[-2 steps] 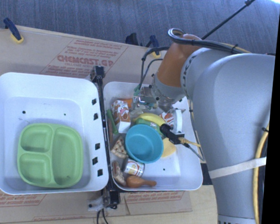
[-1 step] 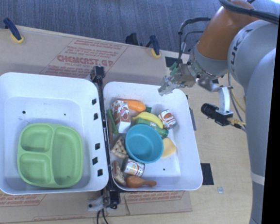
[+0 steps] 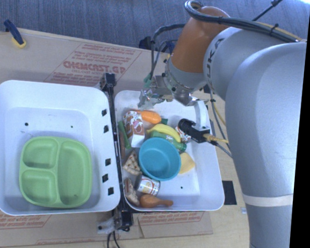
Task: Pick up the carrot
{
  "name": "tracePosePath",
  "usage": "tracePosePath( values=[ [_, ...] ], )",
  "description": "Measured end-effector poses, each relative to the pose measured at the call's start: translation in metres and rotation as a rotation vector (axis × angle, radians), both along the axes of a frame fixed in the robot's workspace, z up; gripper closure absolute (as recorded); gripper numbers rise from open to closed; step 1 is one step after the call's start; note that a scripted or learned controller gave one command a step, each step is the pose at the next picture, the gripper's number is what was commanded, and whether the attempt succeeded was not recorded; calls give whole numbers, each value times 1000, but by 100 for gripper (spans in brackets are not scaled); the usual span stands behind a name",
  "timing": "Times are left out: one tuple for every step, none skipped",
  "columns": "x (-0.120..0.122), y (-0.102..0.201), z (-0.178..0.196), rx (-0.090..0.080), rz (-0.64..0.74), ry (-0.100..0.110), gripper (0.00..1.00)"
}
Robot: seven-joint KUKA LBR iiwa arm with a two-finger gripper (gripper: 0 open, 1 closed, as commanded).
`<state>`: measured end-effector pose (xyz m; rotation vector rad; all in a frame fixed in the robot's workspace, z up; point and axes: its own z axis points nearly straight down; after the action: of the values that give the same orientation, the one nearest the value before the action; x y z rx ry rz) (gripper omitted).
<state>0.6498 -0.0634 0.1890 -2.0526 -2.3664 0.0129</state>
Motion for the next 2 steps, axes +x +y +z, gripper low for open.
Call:
tracePosePath(
  values=[
    [12, -32, -73, -7, 30, -27, 0],
    [-29, -59, -95, -3, -75, -10, 0]
  ],
)
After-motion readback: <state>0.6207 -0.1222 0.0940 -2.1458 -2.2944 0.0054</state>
